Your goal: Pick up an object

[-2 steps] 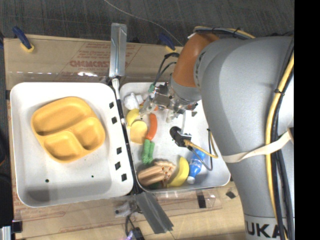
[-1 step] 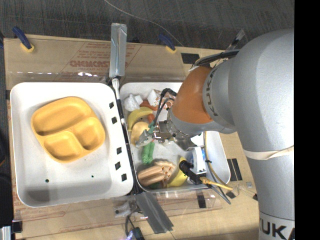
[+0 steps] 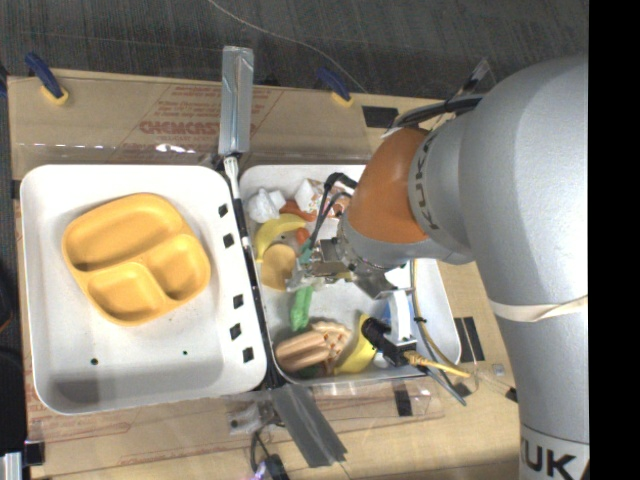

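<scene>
Camera view: pincer low in the right white bin; opening cannot be judged. Round yellow plastic fruit just left of it, likely light, stiff, slippery; grip across its middle. Green pod-shaped toy below, yellow banana above crowd it. Yellow divided tray far left.

The bench is topped with brown cardboard printed in red lettering, held at its far edge by blue clamps. Two shallow white bins rest on it side by side: the left bin and the right bin, their inner rims touching. A grey metal bar lies across the far edge above their junction.
</scene>
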Controlling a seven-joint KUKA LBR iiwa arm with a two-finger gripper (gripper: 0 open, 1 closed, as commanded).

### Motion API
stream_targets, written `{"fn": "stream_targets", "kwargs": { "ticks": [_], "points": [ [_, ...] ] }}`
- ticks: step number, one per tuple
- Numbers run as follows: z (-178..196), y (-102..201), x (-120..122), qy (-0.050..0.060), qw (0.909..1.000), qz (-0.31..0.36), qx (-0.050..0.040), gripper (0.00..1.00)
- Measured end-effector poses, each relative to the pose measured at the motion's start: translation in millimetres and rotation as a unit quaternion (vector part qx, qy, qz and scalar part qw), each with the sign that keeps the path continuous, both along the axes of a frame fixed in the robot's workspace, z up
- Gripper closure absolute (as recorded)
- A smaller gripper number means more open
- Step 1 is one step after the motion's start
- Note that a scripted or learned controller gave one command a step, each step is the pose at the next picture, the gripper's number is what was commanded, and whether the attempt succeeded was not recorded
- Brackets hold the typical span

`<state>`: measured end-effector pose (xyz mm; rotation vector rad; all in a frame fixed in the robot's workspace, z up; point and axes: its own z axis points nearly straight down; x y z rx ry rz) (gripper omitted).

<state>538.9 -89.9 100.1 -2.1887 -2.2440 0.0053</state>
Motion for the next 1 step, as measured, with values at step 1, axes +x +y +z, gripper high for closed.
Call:
{"fn": "stream_targets", "kwargs": {
  "ticks": [1],
  "points": [
    [94.5, 62.8, 30.8, -0.006, 0.9995, -0.032, 0.0000, 1.00]
  ]
}}
